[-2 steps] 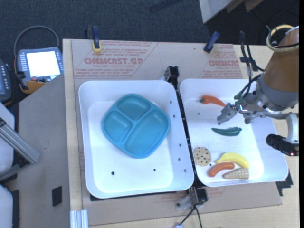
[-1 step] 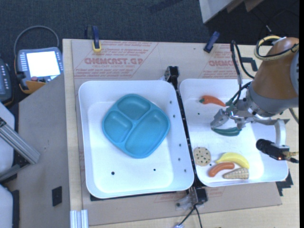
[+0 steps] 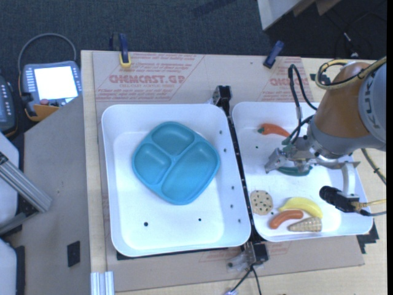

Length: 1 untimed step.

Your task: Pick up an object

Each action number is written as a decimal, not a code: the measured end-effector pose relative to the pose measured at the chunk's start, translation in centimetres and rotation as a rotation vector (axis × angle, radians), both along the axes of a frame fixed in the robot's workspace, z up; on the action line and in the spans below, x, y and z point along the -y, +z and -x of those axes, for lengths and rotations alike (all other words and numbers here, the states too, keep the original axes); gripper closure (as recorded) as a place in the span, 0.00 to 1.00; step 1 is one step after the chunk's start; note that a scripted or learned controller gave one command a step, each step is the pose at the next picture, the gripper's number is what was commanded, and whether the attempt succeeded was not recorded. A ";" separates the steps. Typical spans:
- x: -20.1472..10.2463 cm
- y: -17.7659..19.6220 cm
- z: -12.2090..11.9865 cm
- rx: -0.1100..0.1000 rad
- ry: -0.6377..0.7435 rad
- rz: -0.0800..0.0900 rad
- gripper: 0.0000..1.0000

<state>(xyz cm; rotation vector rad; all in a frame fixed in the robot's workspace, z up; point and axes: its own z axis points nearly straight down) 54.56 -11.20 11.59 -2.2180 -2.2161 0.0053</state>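
Item, risk: gripper [image 3: 284,160], jaw state we cannot tell, may glance off the teal object [image 3: 297,170] at its four o'clock, lifting nothing.

Bright toy colours against two white bins

The left bin [image 3: 116,183] holds a sky-blue divided plate [image 3: 176,161]; in the right bin [image 3: 245,118] lie an orange-red carrot with a green tip [image 3: 272,129], a tan cookie dotted brown [image 3: 261,201], a yellow banana [image 3: 305,206], a red-orange sausage [image 3: 285,219], a beige waffle-patterned cone [image 3: 306,225] and something teal [image 3: 295,170].
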 end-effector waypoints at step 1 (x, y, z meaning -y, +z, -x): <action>0.1 -2.8 -0.2 0.011 -0.001 0.005 0.00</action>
